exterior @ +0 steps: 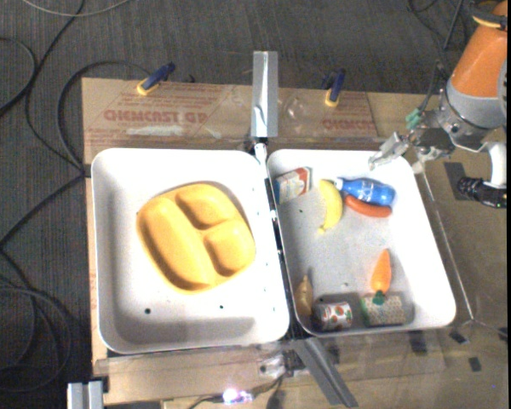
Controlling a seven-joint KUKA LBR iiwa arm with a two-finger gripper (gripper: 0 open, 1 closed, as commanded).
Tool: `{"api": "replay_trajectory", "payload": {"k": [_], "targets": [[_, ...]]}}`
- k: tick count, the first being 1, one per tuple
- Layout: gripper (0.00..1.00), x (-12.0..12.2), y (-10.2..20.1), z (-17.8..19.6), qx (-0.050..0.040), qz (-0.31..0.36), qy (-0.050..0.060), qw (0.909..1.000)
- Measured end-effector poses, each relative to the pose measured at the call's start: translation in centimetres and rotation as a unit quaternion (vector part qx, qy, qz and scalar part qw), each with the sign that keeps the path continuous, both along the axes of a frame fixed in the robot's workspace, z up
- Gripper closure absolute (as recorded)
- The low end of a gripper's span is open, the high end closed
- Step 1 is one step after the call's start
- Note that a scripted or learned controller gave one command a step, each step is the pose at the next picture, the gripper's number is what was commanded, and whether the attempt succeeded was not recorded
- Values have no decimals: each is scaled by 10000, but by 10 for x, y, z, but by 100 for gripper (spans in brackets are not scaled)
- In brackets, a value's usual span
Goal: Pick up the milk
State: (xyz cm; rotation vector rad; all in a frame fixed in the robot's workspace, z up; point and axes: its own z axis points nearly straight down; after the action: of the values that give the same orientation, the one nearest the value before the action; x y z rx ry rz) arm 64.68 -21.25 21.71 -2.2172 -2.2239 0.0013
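The milk (pixel 292 182) is a small red and white carton standing in the far left corner of the right bin (pixel 434 254), close to the divider wall. My gripper (pixel 399 150) hovers over the far right edge of that bin, well to the right of the carton. Its fingers are open with nothing between them. The banana and the blue bottle lie between the gripper and the milk.
A yellow banana (pixel 328 204) and a blue bottle (pixel 368 192) on a red item lie right of the milk. A carrot (pixel 381 271), two cans (pixel 358 312) and a brown bottle (pixel 304 296) sit near the front wall. The left bin (pixel 111 296) holds a yellow divided plate (pixel 196 235).
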Motion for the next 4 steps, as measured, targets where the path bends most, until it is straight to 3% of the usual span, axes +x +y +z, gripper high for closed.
{"api": "replay_trajectory", "payload": {"k": [1, 2, 3, 4], "targets": [[0, -148, 19, -73, 8, 202, 12, 9998], [0, -91, 120, -101, 5, 578, 9, 9983], [0, -98, 69, -47, -5, 878, -1, 9961], [0, -105, 112, -128, -19, 1589, -48, 9873]]}}
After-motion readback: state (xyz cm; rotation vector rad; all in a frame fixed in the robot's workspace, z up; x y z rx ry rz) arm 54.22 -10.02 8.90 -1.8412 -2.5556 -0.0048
